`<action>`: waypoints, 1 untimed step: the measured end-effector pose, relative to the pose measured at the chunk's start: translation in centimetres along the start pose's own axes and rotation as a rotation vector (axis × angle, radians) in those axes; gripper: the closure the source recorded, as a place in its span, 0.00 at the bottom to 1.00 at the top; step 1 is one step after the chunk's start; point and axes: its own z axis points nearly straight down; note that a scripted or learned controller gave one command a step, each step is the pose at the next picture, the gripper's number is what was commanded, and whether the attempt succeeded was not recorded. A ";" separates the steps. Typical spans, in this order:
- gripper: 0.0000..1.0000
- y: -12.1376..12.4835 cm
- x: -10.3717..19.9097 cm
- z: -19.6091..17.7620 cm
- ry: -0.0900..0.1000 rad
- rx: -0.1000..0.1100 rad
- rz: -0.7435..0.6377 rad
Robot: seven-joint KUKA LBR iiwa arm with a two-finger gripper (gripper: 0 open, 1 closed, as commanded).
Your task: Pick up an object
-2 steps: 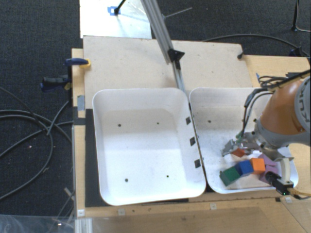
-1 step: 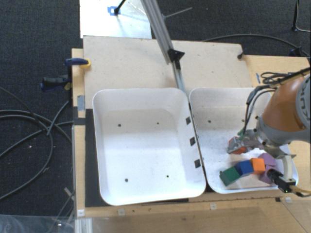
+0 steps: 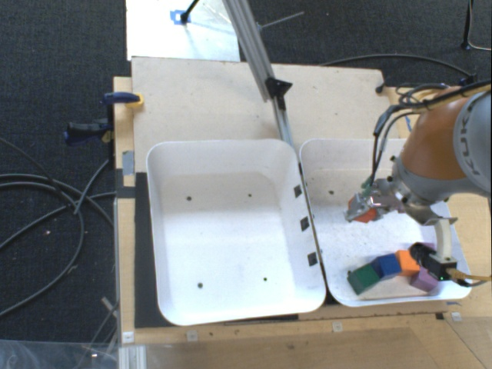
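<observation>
**Gripper low over the right bin, red-orange piece at its tip**

From my remote seat I see the gripper poised in the right bin, a little toward 10 o'clock from the bin's middle. The grey arm with its orange band reaches in from 3 o'clock. A small red-orange piece shows right at the gripper's tip, on its 5 o'clock side. I cannot tell whether the gripper is clamped on that piece or only sits over it; the view is too coarse there.

Along the same bin's 6 o'clock rim lies a row of blocks. The green block is at the 9 o'clock end, touching the blue block. The blue one touches the orange block. The purple block lies just beside the orange one, at its 5 o'clock. The row is well apart from the gripper.

The left bin sits at 9 o'clock of the right one, their walls touching. A blue clamp grips the bench edge at 10 o'clock.
</observation>
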 end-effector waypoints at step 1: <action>1.00 -2.8 11.4 -3.8 0.004 0.005 -0.003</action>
